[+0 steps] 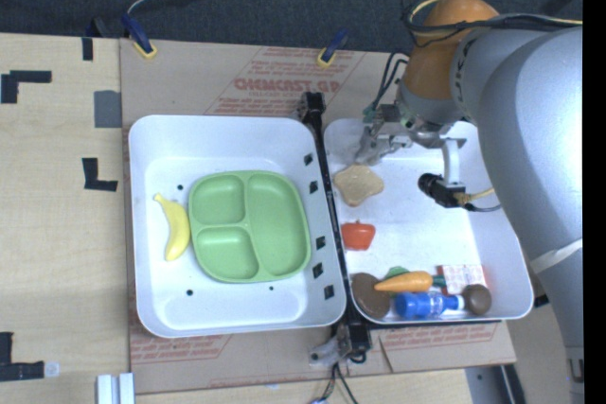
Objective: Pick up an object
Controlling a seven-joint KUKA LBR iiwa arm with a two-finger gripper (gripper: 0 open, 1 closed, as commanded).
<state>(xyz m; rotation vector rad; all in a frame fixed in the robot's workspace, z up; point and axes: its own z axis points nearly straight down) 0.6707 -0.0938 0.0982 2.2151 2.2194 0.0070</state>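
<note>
— Tan, flattish, lying in the right bin (511, 251) near its left wall: that bread (359, 184) is the thing I'd go for. My pincer (375, 145) hangs just above it, toward the bin's far edge.

— Got it yet?

— No. Nothing sits between my fingers that I can see, and whether they are spread or closed I cannot tell from this angle; the wrist and cables blur that part.

— So which step is this?

— The approach, I judge. Lifting hasn't begun; the bread lies flat on the bin floor.

— What does the next move need?

— A short drop, straight down and a touch nearer, so the fingers straddle the bread, not its far rim. It's low and wide, so I'd expect a poor grip unless I come in across its narrow side.

— Anything in the way?

— The red piece (358, 235) lies just beyond it, apart. The carrot (404, 280) and bottle (425, 305) crowd the near end, well clear.
</note>
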